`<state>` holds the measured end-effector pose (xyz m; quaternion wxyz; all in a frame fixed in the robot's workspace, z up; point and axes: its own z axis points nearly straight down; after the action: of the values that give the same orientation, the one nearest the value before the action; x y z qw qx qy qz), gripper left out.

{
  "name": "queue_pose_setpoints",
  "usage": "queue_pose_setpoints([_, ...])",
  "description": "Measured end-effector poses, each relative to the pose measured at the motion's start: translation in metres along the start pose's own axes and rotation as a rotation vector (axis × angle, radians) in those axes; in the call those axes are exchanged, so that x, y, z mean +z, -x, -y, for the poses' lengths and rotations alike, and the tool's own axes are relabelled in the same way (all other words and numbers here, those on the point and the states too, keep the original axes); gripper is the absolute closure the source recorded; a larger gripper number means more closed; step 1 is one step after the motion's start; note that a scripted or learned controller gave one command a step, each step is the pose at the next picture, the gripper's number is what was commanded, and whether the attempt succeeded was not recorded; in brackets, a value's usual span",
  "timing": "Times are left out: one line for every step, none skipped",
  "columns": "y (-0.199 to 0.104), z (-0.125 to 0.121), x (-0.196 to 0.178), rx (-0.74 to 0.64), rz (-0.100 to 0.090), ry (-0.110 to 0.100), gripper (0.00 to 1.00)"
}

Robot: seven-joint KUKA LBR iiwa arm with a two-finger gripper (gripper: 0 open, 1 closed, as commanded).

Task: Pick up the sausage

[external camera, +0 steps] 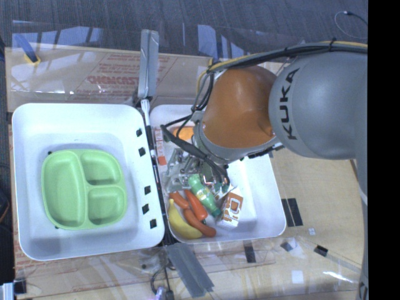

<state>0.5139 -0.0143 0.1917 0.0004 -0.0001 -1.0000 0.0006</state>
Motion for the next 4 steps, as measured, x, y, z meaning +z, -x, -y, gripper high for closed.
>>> queue_pose_setpoints([0.0,-0.0005,0.0,0.0,0.0,0.0,0.0])
queue_pose_setpoints([0.0,-0.0005,0.0,-0.001,0.0,0.0,0.0])
queue_pose_setpoints([0.0,-0.0005,0.0,-0.001,0.0,0.0,0.0])
queue_pose_setpoints([0.0,-0.0006,0.0,-0.001,0.0,0.0,0.0])
